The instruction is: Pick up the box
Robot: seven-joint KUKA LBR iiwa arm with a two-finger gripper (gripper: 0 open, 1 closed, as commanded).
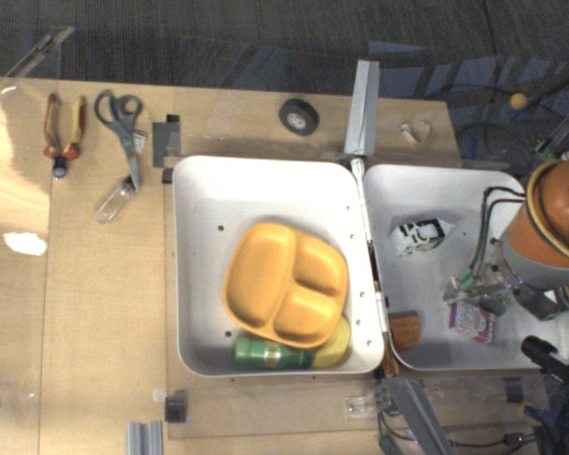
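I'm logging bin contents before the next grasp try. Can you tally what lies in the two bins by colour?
Yellow: 2, divided tray and item under it
Green: 1, can
Brown: 1, block
Black-and-white: 1, item
Purple: 1, packet
Total: 6

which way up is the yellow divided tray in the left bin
Upside down: the yellow tray shows three bulging compartment backs, and it rests partly over a green can.

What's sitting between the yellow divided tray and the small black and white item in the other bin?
In the camera view, the bins' adjoining walls lie between the yellow tray and the black and white item; otherwise bare white bin floor.
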